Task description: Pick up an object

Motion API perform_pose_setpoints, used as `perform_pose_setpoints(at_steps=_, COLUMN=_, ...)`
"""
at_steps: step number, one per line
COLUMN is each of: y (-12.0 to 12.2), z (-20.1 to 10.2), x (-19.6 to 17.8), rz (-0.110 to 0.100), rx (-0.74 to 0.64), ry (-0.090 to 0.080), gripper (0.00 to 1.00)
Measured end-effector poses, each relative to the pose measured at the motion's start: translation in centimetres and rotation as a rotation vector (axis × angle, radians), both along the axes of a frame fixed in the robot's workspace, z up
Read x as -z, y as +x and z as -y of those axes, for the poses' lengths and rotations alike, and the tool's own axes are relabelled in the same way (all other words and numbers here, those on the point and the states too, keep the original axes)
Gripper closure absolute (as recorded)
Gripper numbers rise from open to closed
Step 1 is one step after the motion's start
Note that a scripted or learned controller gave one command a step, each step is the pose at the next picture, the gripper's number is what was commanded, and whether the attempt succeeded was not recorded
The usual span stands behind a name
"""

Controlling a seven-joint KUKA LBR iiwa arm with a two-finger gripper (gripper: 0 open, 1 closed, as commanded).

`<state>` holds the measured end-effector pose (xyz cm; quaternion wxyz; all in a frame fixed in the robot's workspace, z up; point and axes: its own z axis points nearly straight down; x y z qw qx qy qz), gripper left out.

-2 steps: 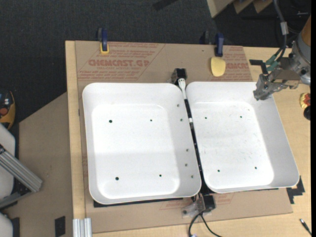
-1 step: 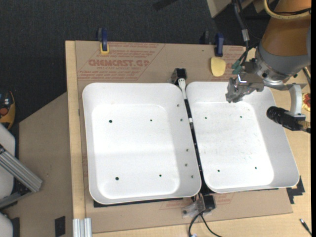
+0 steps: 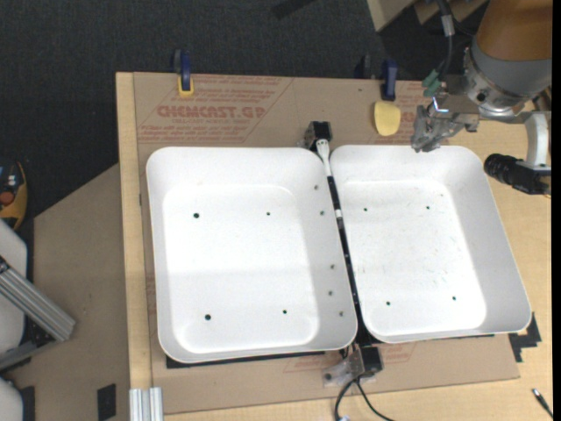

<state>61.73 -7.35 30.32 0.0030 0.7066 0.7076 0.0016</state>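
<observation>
While the gripper [image 3: 429,134] hung at the right bin's [image 3: 504,261] far rim, its state impossible to tell, the approach seemed under way, and the next move called for reaching the yellow object [image 3: 387,117] lying just outside.

two white bins [image 3: 245,160] – side by side, two blue clamps [image 3: 183,62], one pale yellow object [image 3: 387,117], one arm [image 3: 517,24]

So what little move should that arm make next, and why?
Probably a short shift toward the small pale yellow lump on the brown board behind the right white bin. The pincer hangs over that bin's far rim, just right of the lump and apart from it, and no other loose object to pick up is visible.
</observation>
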Motion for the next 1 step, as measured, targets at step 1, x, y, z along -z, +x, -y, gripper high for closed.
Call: perform_pose_setpoints(at_steps=1, y=-2.49, z=-0.13, x=-4.22, rz=0.0, rx=0.001, ry=0.001, gripper=1.0)
